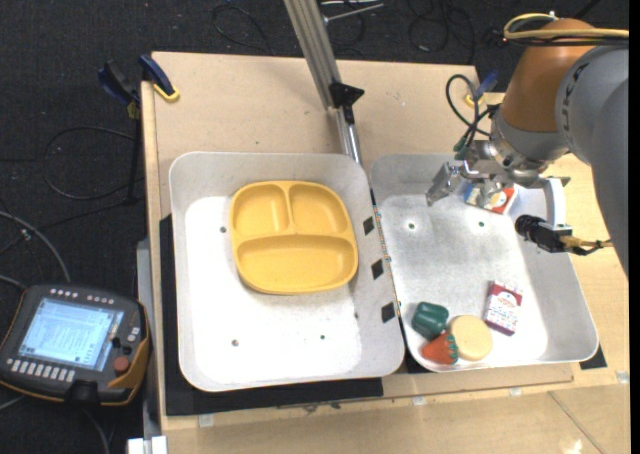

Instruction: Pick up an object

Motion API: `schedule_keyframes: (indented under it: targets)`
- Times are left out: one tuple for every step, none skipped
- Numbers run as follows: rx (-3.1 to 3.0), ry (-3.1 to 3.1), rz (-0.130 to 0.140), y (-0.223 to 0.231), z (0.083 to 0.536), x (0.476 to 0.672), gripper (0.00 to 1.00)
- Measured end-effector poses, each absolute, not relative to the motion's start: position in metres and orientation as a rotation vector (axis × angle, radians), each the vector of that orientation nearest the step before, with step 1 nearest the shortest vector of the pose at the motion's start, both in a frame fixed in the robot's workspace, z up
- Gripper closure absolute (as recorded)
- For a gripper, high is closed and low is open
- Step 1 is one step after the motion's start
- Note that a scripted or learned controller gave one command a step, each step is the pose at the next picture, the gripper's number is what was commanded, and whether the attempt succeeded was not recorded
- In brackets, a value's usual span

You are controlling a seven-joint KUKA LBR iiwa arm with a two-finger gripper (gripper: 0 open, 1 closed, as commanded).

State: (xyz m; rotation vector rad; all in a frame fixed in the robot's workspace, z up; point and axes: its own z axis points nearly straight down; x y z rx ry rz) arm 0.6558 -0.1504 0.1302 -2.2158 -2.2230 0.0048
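Note:
My gripper (468, 182) hangs low over the far end of the right bin (560, 272), under the orange wrist band. A small orange, white and blue object (498, 200) lies right beside it, partly hidden by the wrist; whether it is held does not show. At the near end of that bin lie a green piece (430, 318), a red piece (438, 349), a pale yellow round piece (472, 338) and a small red and white box (503, 307).
A yellow divided plate (294, 236) sits in the left bin (200, 282). A slanted metal pole (312, 27) comes down to the bins' far junction. A teach pendant (70, 342) rests at the lower left, off the bench. Cables trail behind the bench.

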Motion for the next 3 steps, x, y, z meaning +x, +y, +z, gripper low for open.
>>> schedule_keyframes:
  targets:
    - [-2.219, -2.227, -0.001, -0.151, 0.145, 0.657, 1.0]
    - [-2.222, -2.228, -0.006, -0.143, 0.191, 0.655, 1.0]
    - [-2.224, -2.23, -0.007, -0.147, 0.255, 0.661, 1.0]
